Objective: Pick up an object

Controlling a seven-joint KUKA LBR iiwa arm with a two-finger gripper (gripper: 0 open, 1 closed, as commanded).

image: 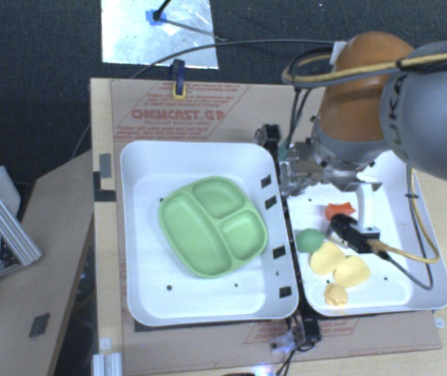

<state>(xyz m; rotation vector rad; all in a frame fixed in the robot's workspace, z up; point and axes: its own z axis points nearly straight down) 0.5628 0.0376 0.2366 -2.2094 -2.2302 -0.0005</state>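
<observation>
Bins sit side by side, two of them, both white. The left bin (141, 233) has one green plate (212, 225) with three parts. It lies flat in the middle.

The right bin (419, 280) has five small things to pick. One green ball (310, 240) lies by the wall between the bins. Three yellow lumps (340, 268) lie close together just below it, near the front. One orange piece (339, 208) lies a bit higher up.

The big grey arm (430, 92) comes in from the right and bends down over the back of the right bin. Its gripper (290, 171) is low by the wall between the bins, above the green ball and apart from it. I cannot tell if it is wide or narrow, and nothing shows in its grip.

Brown cardboard (192, 108) with red letters lies under the bins. One blue clamp (178, 77) holds its back edge.
</observation>
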